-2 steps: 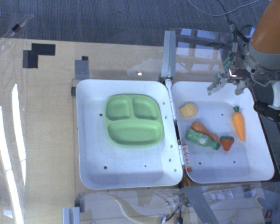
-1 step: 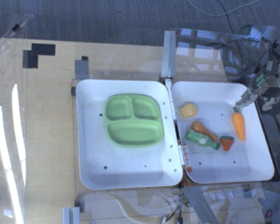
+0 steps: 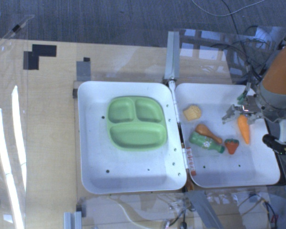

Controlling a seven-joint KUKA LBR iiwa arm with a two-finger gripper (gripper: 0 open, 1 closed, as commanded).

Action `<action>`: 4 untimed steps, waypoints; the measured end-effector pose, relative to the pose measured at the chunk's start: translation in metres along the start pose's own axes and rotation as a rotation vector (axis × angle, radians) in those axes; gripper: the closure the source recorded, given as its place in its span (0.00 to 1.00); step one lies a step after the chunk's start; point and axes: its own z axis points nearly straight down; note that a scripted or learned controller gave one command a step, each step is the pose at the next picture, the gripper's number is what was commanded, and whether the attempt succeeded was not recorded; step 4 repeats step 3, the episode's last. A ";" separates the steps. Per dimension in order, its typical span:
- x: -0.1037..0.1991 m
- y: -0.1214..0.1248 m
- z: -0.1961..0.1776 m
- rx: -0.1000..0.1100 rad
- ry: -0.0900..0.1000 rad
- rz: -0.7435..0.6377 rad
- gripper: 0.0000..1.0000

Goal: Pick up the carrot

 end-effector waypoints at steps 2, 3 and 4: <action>0.002 0.004 0.012 -0.036 -0.005 0.274 1.00; 0.059 -0.015 -0.068 -0.001 0.000 0.476 1.00; 0.059 -0.015 -0.068 -0.001 0.000 0.476 1.00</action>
